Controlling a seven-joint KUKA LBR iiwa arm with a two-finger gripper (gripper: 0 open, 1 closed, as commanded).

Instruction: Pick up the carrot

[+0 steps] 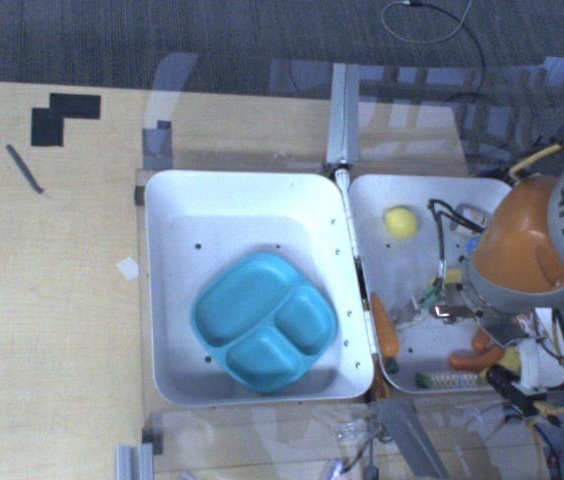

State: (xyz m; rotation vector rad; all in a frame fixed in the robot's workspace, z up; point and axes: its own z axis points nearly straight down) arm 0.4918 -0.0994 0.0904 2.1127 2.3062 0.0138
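Lying in right bin (pixel 417 190): carrot (pixel 386 332), yellow ball (pixel 400 221).

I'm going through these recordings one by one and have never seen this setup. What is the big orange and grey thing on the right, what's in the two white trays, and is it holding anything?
One fixed camera looks down at a slant on a bench. The orange and grey shape is a robot arm reaching in from the right over the right bin. Its gripper hangs low inside that bin; I cannot tell whether anything is held. The carrot lies along that bin's left wall, apart from the gripper. A yellow ball sits near the far end, and another orange item lies partly under the arm. The left bin holds a blue divided plate.
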